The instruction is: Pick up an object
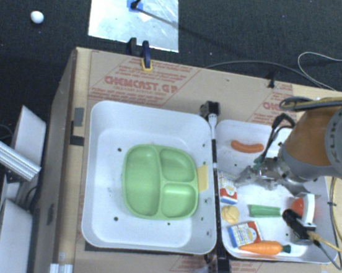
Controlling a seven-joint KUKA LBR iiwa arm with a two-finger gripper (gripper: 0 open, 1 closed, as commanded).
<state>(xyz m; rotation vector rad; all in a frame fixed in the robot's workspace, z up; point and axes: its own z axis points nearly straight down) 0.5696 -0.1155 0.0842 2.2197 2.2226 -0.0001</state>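
My gripper [261,174] hangs low over the middle of the right bin [224,133], with the grey arm and its orange band coming in from the right. Nothing can be seen held in it. An orange-red sausage [246,146] lies just beyond it near the bin's far wall. A small red and white packet [227,191] lies to its near left. A green block [264,210] lies just in front of it. A yellow piece [230,213], a red and blue card box [244,233] and a carrot [263,246] lie along the near side.
The left bin [95,216] holds a green divided plate [160,182], with a small yellow piece [202,177] beside its right rim. A red thing [297,204] sits at the right bin's right side, partly hidden. Cables run along the divider between the bins.
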